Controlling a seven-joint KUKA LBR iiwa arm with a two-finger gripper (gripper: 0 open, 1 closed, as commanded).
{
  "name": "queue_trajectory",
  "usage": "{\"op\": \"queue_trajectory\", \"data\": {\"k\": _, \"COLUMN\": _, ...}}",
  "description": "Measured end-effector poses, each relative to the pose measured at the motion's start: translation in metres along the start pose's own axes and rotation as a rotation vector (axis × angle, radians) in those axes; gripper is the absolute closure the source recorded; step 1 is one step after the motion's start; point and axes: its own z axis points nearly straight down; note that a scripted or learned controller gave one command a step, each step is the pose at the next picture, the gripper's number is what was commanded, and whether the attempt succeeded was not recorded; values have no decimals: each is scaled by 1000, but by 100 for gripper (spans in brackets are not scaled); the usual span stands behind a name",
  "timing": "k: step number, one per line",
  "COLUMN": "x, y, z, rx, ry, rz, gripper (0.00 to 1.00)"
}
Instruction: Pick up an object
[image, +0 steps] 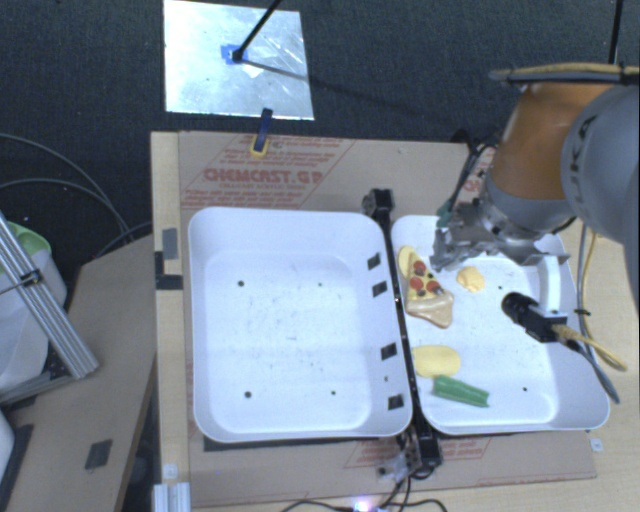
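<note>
My gripper (447, 252) hangs over the back of the right bin (520, 395), just right of and above a toy pizza slice (425, 291) that lies near the divider. A small yellow piece (470, 279) sits right below the gripper, slightly to its right. Farther forward lie a yellow oval object (437, 360) and a green pod-shaped object (461, 392). I see nothing between the gripper and the bin floor that it holds.
The left bin (290, 330) stands beside the right one, with black clips along the divider (395, 320). A shiny metal sheet (238, 58) lies on the floor behind the bench. The grey and orange arm fills the upper right.
</note>
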Motion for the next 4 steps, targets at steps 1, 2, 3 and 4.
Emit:
{"op": "queue_trajectory", "data": {"k": 1, "x": -5, "y": -4, "z": 9, "rx": 16, "ry": -2, "rz": 8, "gripper": 0}}
{"op": "queue_trajectory", "data": {"k": 2, "x": -5, "y": -3, "z": -2, "rx": 13, "ry": -2, "rz": 3, "gripper": 100}}
{"op": "queue_trajectory", "data": {"k": 3, "x": 11, "y": 97, "z": 37, "rx": 9, "ry": -3, "rz": 4, "gripper": 100}}
{"op": "queue_trajectory", "data": {"k": 4, "x": 51, "y": 72, "z": 59, "rx": 19, "ry": 0, "rz": 5, "gripper": 100}}
